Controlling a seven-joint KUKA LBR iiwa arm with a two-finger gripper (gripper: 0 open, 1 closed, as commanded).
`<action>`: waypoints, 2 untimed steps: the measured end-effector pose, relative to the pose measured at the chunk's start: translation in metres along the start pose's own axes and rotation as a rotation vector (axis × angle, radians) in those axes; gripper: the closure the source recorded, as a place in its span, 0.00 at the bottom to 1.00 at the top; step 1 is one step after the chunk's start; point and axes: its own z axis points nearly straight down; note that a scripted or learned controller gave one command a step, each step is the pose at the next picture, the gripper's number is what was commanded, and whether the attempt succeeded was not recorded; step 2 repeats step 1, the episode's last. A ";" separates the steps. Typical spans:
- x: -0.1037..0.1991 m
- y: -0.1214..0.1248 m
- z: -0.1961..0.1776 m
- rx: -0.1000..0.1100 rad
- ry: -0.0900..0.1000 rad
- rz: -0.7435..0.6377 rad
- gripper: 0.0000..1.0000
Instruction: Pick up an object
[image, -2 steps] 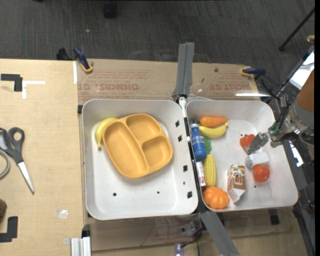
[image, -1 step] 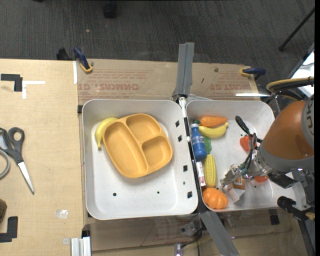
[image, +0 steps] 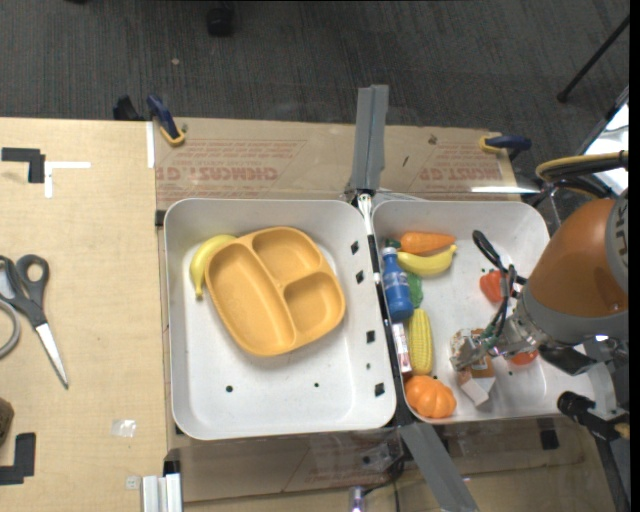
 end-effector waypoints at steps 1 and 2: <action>0.024 0.048 -0.125 -0.004 -0.004 0.067 1.00; 0.024 0.048 -0.125 -0.004 -0.004 0.067 1.00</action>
